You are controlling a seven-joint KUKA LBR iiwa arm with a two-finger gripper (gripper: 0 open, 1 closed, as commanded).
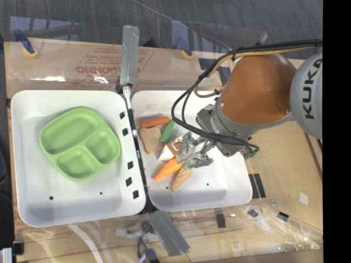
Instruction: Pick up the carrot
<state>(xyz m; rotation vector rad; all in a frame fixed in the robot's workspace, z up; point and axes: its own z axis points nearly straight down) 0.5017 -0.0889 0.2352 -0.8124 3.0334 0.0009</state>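
Observation:
The carrot (165, 170), a bright orange tapered piece, lies at a slant in the lower middle of the right bin (230, 188). My gripper (193, 154) hangs low over the bin, right at the carrot's upper right end. From above I cannot tell whether it touches the carrot. The orange wrist band and grey arm body (258, 92) cover the bin's right part.
Around the carrot lie a tan bread slice (149, 141), a reddish-orange stick (154, 122), a green piece (167, 130), a white and orange item (173, 147) and a small tan piece (180, 179). A green divided plate (79, 142) sits in the left bin (33, 201).

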